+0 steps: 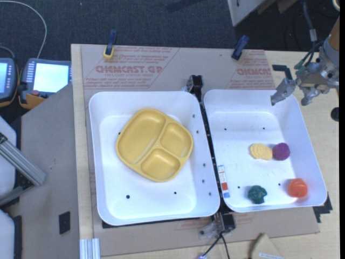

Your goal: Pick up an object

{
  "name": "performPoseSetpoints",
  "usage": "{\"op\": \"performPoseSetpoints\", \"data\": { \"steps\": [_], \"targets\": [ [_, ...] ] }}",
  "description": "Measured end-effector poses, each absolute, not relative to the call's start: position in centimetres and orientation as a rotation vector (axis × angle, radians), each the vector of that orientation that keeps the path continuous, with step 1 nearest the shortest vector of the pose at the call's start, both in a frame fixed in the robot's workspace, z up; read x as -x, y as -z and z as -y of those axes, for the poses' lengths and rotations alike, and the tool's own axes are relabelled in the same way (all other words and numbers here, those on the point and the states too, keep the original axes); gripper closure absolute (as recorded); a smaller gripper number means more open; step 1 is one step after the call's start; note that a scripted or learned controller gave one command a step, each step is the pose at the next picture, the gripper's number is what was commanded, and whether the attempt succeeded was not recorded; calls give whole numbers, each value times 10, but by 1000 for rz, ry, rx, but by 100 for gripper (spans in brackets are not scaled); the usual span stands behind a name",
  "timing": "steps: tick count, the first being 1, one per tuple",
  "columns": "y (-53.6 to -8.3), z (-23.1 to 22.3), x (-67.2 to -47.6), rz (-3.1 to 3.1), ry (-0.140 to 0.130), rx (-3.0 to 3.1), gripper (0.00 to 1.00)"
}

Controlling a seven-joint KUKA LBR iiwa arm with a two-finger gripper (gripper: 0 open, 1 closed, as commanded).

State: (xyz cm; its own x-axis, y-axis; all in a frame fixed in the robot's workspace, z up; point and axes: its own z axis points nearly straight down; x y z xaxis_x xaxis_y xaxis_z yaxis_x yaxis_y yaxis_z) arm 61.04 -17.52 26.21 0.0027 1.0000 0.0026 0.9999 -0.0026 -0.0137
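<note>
Gripper [295,91] at upper right, fingers spread, nothing between them. Your toys sit low right in right bin [237,117]: yellow [261,151], purple [281,151], green [257,193], orange [297,188]. Look small, light, maybe slippery. Grab orange across middle.

On the desk [81,144], the left bin [102,193] holds a divided plate [155,144]. The right bin [237,117] holds four small things toward its front right: two touching [261,151] [281,151], two apart nearer the front [257,193] [297,188].
</note>
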Motion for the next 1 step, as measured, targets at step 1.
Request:
{"op": "performPoseSetpoints", "data": {
  "steps": [1],
  "targets": [
    [-270,175,-613,2222,-1,2221,0]
  ]
}}
